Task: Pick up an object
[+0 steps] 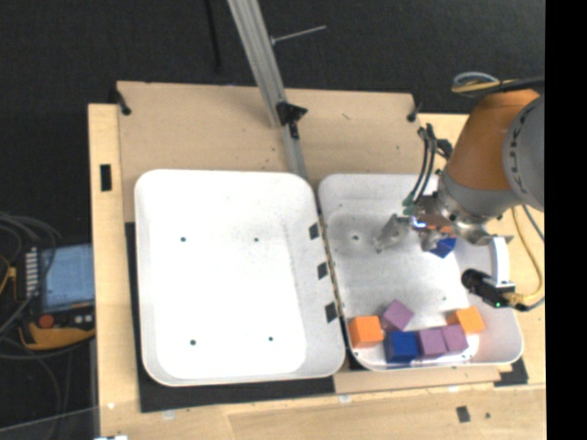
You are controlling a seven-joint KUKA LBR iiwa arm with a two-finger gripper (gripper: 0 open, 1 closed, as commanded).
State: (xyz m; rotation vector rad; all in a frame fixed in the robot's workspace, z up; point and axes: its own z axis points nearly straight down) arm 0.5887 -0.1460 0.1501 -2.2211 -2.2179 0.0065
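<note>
Two bins: a left white bin (229,273) and a right white bin (367,209) are set side by side on the bench (105,246), their inner edges touching.
Clips between the bins: three small black clips (323,270) are counted along the shared edge.
Left bin marks: four dark dots are seen on its floor, two far and two near.
One arm: the grey arm with its orange band (491,149) is reached in from the right, over the far right part of the right bin.
Gripper: the gripper (391,235) is held low over the middle of the right bin, pointed left; whether it is wide or narrow cannot be told, and nothing is seen held in it.
Blocks in the near row: six are counted along the near wall of the right bin.
Orange blocks: two, the left orange block (367,330) at the left end and the right orange block (470,319) at the right end.
Purple blocks: three, the far purple block (397,315) beside the left orange block, and the middle purple block (432,342) and right purple block (454,337) touching each other.
Blue block: one blue block (402,346) is wedged between the left orange block and the middle purple block.
Blue piece by the wrist: one small blue piece (444,247) is seen just right of the gripper, partly hidden by the arm; what it is cannot be told.
Pole: one metal pole (261,58) is slanted down from the far side to the gap between the bins.
Left of the bench: one handheld controller (60,287) is laid among cables.
</note>
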